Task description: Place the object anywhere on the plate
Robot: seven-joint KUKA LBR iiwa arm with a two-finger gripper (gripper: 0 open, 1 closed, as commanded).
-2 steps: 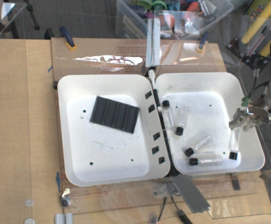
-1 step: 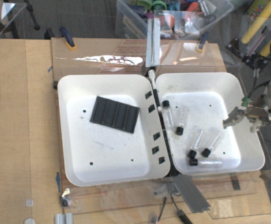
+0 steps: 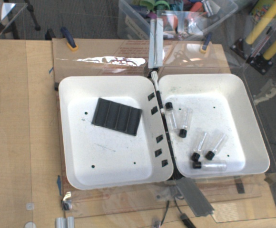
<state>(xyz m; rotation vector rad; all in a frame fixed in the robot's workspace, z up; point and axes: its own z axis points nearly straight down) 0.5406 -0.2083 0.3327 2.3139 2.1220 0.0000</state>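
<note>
Camera view: black ridged plate [image 3: 117,116] sits in the left bin [image 3: 76,170]. Clear black-capped vials [image 3: 209,148] lie scattered in the right bin [image 3: 252,141]. Can't tell the hand's state.

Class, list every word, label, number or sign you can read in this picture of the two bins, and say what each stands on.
None can be read.
Faint reddish print on the brown cardboard sheet behind the bins: too blurred to read.
Labels on the items in the clear storage tub: too small to read.
The black ribbed plate in the left bin and the capped clear vials in the right bin carry no visible writing.
</note>
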